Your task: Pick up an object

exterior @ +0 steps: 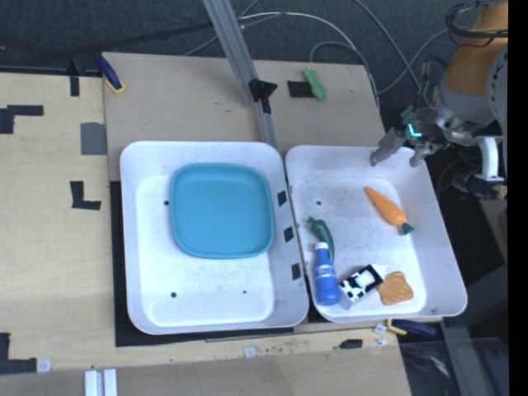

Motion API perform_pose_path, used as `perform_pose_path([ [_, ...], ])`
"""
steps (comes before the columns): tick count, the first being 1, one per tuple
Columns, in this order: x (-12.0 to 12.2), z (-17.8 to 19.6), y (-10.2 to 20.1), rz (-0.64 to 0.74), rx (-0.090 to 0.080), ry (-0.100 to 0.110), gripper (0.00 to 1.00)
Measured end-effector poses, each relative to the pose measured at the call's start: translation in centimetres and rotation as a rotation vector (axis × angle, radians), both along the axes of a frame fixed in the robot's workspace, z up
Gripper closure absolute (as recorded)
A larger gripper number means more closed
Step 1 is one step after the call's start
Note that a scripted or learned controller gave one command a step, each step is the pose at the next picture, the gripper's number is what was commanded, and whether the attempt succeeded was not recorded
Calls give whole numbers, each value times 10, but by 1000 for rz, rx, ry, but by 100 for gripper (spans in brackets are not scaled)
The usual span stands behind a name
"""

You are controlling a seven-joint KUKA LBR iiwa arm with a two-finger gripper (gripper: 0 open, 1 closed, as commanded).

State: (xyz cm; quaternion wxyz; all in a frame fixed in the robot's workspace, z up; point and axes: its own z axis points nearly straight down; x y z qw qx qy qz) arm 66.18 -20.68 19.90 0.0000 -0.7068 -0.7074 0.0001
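Note:
The right bin (429,213) holds an orange carrot toy (386,205) near its far right, a blue bottle with a green top (322,262) at its left, a black-and-white cow toy (360,284) and an orange bread-like piece (397,289) near the front. My gripper (399,150) hangs above the bin's far right corner, its two fingers spread apart with nothing between them. It is up and to the right of the carrot, not touching it.
The left bin (148,246) carries a square teal plate (222,210). A grey metal pole (239,56) slants over the bench behind the bins. A green clip (314,84) lies on the bench at the back. Cables loop behind.

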Motion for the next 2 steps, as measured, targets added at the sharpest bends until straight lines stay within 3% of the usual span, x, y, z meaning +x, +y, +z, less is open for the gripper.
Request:
perform_pose_path([
  [1,0,0,0,0,0,0,0],
  [2,-1,-64,2,0,1,6,0],
])
